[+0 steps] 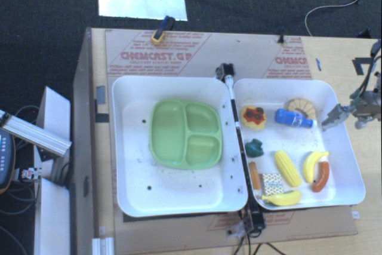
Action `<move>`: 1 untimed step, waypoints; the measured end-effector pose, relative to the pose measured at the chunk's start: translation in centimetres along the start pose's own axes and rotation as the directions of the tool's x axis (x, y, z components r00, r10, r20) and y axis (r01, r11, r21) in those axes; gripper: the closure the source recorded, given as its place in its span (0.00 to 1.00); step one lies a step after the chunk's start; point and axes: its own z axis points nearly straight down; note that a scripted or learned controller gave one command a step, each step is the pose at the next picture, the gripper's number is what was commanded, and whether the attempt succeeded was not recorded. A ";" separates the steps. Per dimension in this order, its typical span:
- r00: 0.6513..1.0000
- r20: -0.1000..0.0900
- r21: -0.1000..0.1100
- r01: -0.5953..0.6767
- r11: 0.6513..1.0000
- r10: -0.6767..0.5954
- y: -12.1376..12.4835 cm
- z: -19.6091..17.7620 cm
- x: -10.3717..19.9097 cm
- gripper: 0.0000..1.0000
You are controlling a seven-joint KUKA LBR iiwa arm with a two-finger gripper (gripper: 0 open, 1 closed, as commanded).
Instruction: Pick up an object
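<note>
Blue bottle [293,119] near right bin's [349,155] far rim; fingers [345,116] at right rim, state indiscernible.

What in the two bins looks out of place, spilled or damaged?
Nothing stands out. The green plate lies flat in the left bin. The toy foods lie apart in the right bin, among them a blue bottle, a corn cob and a banana; none looks broken. The gripper is at that bin's right rim.
</note>
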 end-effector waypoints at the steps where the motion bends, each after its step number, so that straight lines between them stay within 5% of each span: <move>1: 1.000 -0.001 0.002 0.000 1.000 0.000 0.2 9.3 4.8 0.00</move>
